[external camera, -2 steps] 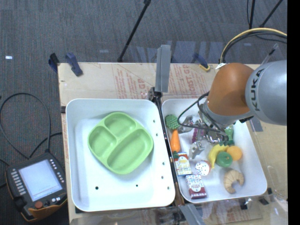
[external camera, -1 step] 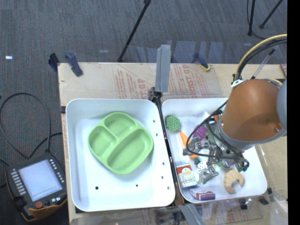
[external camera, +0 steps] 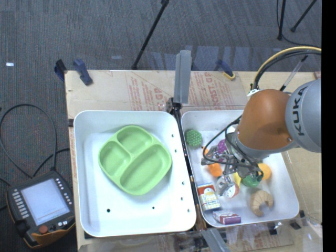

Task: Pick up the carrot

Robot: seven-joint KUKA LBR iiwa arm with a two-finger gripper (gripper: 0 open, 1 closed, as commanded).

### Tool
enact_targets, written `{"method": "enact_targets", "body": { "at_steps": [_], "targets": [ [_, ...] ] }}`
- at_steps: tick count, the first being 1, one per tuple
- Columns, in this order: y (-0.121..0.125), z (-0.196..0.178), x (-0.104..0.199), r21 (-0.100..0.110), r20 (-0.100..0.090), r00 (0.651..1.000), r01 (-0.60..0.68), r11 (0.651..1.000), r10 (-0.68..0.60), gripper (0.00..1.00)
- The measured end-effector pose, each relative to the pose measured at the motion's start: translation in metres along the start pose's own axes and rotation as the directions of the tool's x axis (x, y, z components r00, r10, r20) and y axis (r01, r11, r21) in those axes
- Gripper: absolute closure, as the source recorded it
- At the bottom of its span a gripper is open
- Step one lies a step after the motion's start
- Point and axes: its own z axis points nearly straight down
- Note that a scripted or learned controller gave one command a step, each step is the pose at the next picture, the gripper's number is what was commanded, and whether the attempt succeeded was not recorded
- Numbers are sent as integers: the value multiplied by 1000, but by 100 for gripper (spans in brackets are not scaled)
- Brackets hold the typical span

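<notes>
The gripper [external camera: 227, 182] hovers beside the small orange carrot [external camera: 215, 169], apparently approaching; finger state unclear, next lower and pinch.

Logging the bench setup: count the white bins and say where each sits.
2. The left bin holds a green plate; the right bin holds the small items, under the arm. None seem hidden.

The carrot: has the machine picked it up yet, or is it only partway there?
Partway, it seems. Done: the arm has reached over the right bin, and its gripper hangs low among the toy food. In hand: nothing I can confirm. An orange piece, likely the carrot, lies beside the gripper. Left: gripping and lifting it. The green divided plate sits in the left bin.
</notes>
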Motion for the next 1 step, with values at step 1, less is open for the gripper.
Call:
{"method": "enact_targets", "body": {
  "at_steps": [1],
  "targets": [
    [2, -11, -1, -1, -5, 1000, 6, 1000, -6, 100]
  ]
}}
